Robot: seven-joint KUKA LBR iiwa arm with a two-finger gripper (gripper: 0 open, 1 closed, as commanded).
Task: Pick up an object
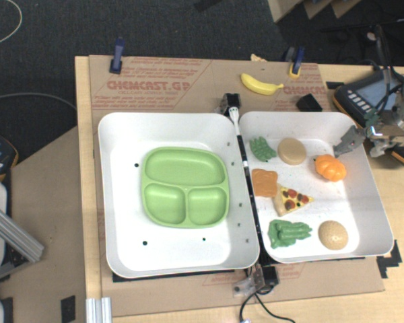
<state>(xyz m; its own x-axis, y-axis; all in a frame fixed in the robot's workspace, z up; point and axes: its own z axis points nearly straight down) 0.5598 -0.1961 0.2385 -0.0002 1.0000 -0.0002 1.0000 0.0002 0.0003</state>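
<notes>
The right bin (370, 207) holds several toy foods: a green leafy piece (262, 148), a tan round disc (292, 151), an orange fruit (330, 168), a toast slice (264, 182), a pizza slice (292, 200), a green broccoli piece (289, 233) and a tan bread roll (333, 235). My gripper (345, 143) reaches in over the bin's upper right rim. Its tip hangs just above and to the right of the orange fruit, apart from it. I see nothing held in it.
The left bin (121, 153) holds a green divided plate (185, 186). A yellow banana (260, 84) lies on the board behind the bins, beside a small black block (309, 102). Blue clamps (116, 54) grip the board's far edge. Dark equipment (363, 99) sits at the right.
</notes>
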